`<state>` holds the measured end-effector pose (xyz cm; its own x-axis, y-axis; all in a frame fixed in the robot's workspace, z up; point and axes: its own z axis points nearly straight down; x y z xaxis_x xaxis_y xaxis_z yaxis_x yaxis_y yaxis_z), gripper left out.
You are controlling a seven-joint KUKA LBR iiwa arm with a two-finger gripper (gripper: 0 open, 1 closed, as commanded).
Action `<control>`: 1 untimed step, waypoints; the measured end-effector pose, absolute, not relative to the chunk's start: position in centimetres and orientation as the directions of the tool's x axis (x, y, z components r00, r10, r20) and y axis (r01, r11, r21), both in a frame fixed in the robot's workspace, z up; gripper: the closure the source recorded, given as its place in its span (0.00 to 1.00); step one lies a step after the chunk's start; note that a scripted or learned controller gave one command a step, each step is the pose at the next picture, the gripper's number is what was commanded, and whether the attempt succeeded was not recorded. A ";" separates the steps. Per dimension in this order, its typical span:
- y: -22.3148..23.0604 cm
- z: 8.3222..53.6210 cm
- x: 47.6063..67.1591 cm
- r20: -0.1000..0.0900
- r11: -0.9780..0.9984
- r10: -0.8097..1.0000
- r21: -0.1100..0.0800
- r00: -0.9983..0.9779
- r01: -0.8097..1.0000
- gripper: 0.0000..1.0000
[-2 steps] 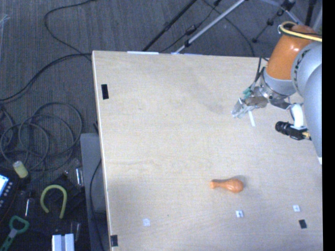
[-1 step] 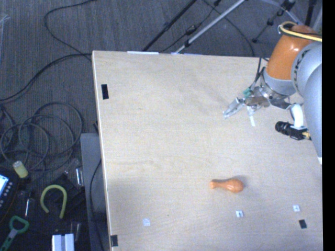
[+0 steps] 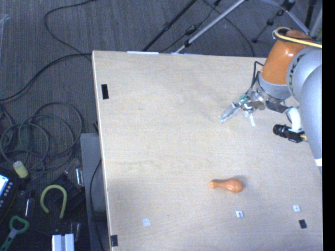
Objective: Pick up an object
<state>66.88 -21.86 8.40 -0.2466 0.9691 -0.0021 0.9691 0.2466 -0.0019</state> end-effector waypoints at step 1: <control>-18.2 8.4 66.9 -0.001 0.383 0.924 -0.001 -0.383 0.924 0.00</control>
